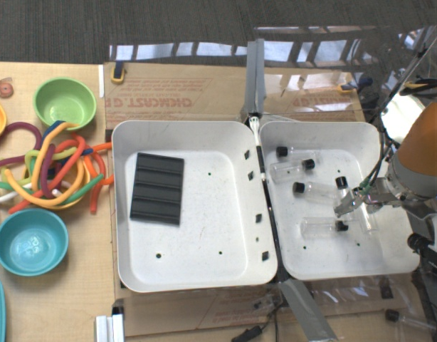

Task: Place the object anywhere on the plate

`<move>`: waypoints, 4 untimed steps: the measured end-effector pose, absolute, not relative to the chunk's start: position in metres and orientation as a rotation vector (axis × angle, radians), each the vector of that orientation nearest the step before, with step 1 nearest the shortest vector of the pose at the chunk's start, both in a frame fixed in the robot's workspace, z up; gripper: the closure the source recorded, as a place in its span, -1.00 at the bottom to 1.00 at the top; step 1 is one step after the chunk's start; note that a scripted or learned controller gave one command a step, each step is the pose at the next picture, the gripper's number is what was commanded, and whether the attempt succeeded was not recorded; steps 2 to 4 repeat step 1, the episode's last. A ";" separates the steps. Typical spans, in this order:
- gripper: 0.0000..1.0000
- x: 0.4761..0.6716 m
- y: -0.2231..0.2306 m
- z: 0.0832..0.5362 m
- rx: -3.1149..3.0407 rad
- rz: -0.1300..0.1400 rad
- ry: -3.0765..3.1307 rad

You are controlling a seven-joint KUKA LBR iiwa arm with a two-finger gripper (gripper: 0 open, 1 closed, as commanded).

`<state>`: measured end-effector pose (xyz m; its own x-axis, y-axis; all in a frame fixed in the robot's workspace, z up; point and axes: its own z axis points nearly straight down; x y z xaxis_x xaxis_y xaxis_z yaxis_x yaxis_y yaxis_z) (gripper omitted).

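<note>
Vials (304, 166), clear with black caps, lay scattered across the right bin (325, 268). One more sat clamped between the fingers of the gripper (349, 204) near that bin's right edge. A black ridged plate (157, 188) rested toward the left bin's (197, 280) left edge.

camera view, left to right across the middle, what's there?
teal bowl → tangle of colored tubes → black ridged plate in left bin → clear vials in right bin → gripper
</note>
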<state>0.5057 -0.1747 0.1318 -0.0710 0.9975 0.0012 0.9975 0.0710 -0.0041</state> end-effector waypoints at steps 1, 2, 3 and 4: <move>1.00 0.545 -0.217 0.197 -2.241 0.003 -2.201; 1.00 0.545 -0.217 0.197 -2.241 0.003 -2.201; 1.00 0.545 -0.217 0.197 -2.241 0.003 -2.201; 1.00 0.545 -0.217 0.197 -2.241 0.003 -2.201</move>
